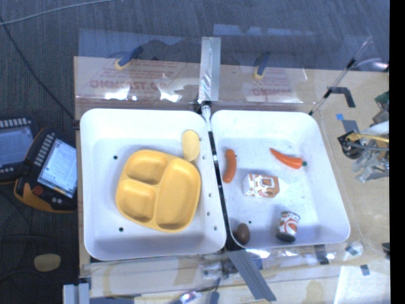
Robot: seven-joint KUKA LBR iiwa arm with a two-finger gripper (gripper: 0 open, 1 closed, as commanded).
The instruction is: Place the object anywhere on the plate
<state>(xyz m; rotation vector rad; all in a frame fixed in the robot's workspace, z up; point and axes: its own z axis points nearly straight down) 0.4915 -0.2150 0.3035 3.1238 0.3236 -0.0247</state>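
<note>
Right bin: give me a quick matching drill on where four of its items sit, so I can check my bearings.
Things:
1. sausage
2. carrot
3. can
4. carton

Places in the right bin:
A. near the middle
B. front, towards the right
C. along the left wall, by the divider
D. back, right of centre

Pairs: 1-C, 2-D, 3-B, 4-A
</note>
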